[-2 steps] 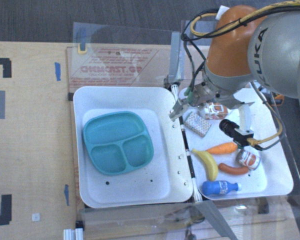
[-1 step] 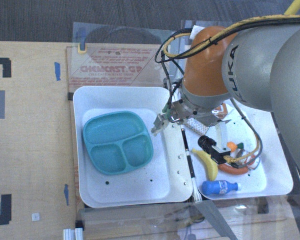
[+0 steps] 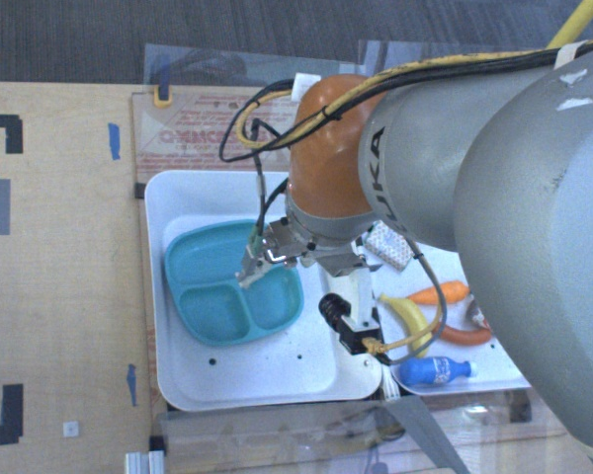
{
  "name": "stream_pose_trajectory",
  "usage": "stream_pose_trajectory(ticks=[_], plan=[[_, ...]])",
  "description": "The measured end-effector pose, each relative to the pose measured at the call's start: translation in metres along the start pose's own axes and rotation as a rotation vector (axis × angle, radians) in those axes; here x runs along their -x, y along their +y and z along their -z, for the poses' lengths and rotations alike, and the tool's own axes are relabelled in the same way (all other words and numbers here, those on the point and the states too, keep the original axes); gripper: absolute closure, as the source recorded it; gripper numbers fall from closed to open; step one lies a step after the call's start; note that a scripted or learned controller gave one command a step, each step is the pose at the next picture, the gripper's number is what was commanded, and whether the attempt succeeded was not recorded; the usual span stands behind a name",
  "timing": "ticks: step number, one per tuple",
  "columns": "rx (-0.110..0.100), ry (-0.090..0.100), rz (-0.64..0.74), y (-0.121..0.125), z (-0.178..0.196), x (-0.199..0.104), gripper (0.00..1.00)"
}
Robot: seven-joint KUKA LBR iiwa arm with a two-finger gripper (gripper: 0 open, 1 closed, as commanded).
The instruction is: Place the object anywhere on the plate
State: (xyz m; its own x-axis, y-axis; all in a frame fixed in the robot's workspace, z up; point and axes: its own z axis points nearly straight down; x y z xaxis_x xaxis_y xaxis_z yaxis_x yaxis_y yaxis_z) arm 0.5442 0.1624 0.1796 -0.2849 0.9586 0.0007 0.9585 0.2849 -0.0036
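- The arm (image 3: pixel 494 166) covered most of the right bin (image 3: pixel 455 388), so you saw only a strip of it along its near edge.
- The gripper (image 3: pixel 257 263) hung over the far right part of the plate (image 3: pixel 212 299), under the orange band (image 3: pixel 326 156). You could not tell whether it was open or closed, or whether it held anything.
- You could not tell which item was the object. The loose ones all lay in the right bin.
- The plate, teal with three compartments, sat in the left bin (image 3: pixel 163 363), towards its left edge.
- In the right bin's visible strip, a banana (image 3: pixel 407 312) lay beside a carrot (image 3: pixel 445 291), with a blue bottle (image 3: pixel 433 371) near the near edge.
- A reddish item (image 3: pixel 465 336) was cut off by the arm, and you could not make out what it was.
- A yellow cable (image 3: pixel 415 336) looped across the banana.
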Motion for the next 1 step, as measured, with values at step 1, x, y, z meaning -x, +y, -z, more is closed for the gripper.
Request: stream_pose_trajectory(ticks=[1], plan=[[0.006, -0.002, 0.123, 0.0349, -0.0192, -0.0211, 1.0]])
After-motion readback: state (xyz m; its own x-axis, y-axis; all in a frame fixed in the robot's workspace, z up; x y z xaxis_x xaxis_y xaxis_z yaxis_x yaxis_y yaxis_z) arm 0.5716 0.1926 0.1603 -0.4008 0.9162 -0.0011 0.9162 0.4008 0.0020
